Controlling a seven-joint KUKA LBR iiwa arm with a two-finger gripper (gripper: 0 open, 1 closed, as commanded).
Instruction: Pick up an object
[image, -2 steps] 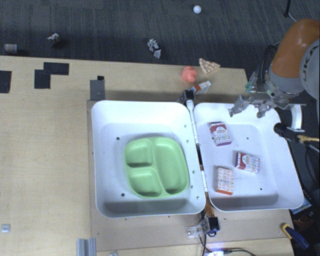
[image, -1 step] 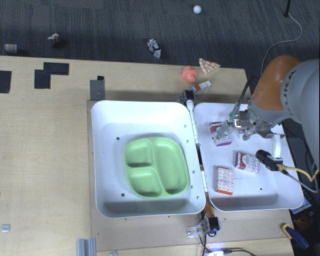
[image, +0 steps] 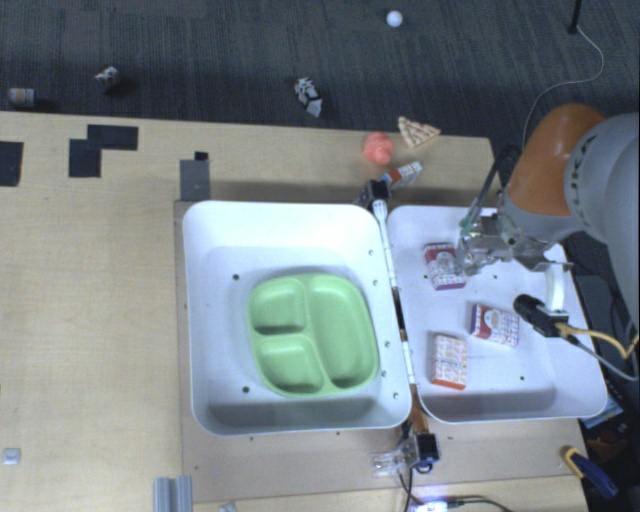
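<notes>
The right bin (image: 530, 390) holds three small flat packets. A red and white packet (image: 441, 270) lies near its far left. Another red and white one (image: 495, 325) lies in the middle, and an orange patterned one (image: 450, 360) sits nearer the front. My gripper (image: 470, 252) hangs low over the far part of this bin, just to the right of the far packet and close to its edge. I cannot tell whether it touches that packet. Nothing shows between the gripper's tips.
The left bin (image: 215, 240) holds a green divided plate (image: 312, 333). On the bench beyond the bins lie a pink ball (image: 378, 148), a toy pizza slice (image: 418, 131) and a small tube (image: 400, 177). The arm crosses the right bin's far right corner.
</notes>
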